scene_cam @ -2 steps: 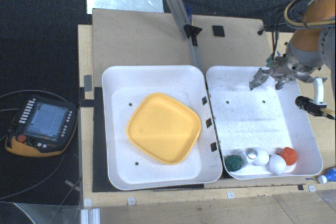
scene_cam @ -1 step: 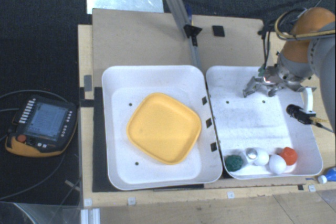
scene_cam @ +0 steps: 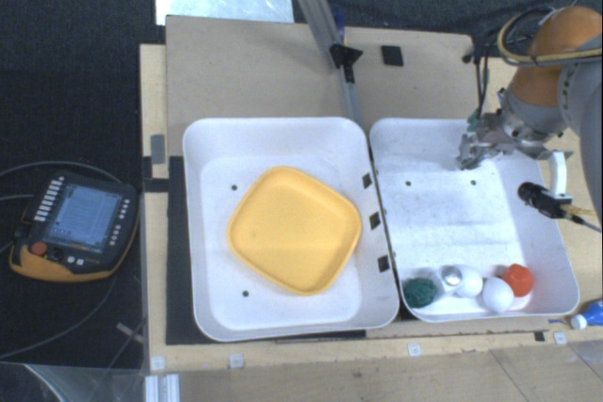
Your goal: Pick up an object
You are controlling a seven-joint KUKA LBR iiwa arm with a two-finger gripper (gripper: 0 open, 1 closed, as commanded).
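My end effector [scene_cam: 471, 151] hangs over the far right corner of the right bin [scene_cam: 443, 202], and nothing is between its fingers as far as I can make out; whether they are spread or pressed together I cannot tell from this angle. The things I could pick lie well apart from it, huddled along the near edge of that bin: a green ball [scene_cam: 420, 290], a small silvery ball [scene_cam: 452, 277], two white balls [scene_cam: 497, 295], touching or nearly so, and a red ball [scene_cam: 517, 278]. The left bin [scene_cam: 212, 297] holds a yellow plate [scene_cam: 295, 229]. I judge the task barely begun: choosing, reaching, closing and lifting are all left.
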